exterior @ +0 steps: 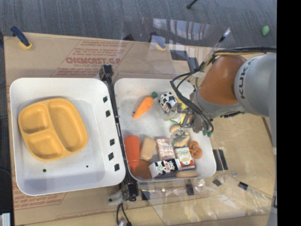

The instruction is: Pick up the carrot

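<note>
Camera view: carrot (143, 107) lies apart from cow-print toy (166, 100).

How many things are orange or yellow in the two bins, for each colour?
Orange: 2, the carrot and a cylinder.
Yellow: 1, the divided plate.
Total: 3.

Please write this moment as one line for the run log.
task: pick up carrot | carrot: lying in right bin, upper left part, apart from gripper | gripper: above toys at bin's right side | yellow plate: in left bin
</note>
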`<state>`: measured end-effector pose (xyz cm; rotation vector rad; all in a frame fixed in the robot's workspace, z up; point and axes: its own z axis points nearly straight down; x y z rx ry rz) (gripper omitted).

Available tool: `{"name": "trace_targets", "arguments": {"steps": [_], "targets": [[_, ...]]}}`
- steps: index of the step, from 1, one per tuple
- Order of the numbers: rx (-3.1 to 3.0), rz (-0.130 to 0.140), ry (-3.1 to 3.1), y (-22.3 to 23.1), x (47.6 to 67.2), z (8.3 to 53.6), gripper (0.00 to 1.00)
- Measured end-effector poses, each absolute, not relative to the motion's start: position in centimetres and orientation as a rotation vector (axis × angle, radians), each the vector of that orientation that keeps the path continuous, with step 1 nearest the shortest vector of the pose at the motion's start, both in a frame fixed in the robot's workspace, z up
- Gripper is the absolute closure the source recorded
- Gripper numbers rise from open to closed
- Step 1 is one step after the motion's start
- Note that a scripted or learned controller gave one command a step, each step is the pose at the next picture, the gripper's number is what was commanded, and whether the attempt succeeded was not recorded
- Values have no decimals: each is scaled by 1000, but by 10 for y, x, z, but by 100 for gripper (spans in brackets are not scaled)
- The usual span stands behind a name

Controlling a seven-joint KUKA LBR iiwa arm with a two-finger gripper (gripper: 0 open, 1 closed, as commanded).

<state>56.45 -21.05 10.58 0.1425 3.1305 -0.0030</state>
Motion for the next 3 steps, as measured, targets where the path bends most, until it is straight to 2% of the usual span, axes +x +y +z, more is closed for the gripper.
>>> {"name": "trace_targets", "arguments": {"steps": [1, 2, 3], "targets": [[115, -13, 3137, -137, 637, 99, 0], [658, -12, 3099, -117, 637, 93, 0], [1039, -24, 2999, -102, 639, 93, 0]]}}
